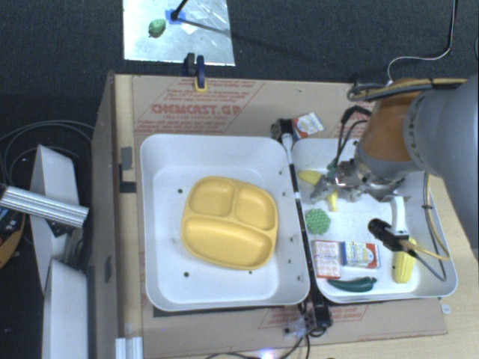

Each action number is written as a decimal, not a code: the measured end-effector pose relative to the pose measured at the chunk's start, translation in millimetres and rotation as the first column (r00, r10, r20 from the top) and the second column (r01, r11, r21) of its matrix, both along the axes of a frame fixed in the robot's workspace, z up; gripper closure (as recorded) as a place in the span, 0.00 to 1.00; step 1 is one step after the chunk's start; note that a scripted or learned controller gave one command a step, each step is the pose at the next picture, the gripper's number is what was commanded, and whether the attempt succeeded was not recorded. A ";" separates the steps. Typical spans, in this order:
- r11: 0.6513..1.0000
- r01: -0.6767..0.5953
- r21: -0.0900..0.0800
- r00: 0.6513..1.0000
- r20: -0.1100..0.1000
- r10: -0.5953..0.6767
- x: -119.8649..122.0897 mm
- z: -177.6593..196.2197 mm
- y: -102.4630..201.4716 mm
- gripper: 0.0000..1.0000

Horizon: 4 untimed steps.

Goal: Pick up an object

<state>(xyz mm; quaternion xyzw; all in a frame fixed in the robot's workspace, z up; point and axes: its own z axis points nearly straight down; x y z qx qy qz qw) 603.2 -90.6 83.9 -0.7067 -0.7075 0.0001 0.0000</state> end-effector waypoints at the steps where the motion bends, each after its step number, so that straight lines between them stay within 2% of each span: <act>1: 1.000 0.000 0.000 1.000 0.001 0.000 0.4 0.4 0.0 0.00; 2: 1.000 -0.001 0.000 1.000 0.003 0.001 1.1 11.0 0.1 1.00; 3: 1.000 -0.002 0.000 1.000 0.005 0.002 -25.7 101.8 28.9 1.00; 4: 1.000 -0.002 0.000 1.000 0.003 0.002 -26.4 100.7 28.5 0.00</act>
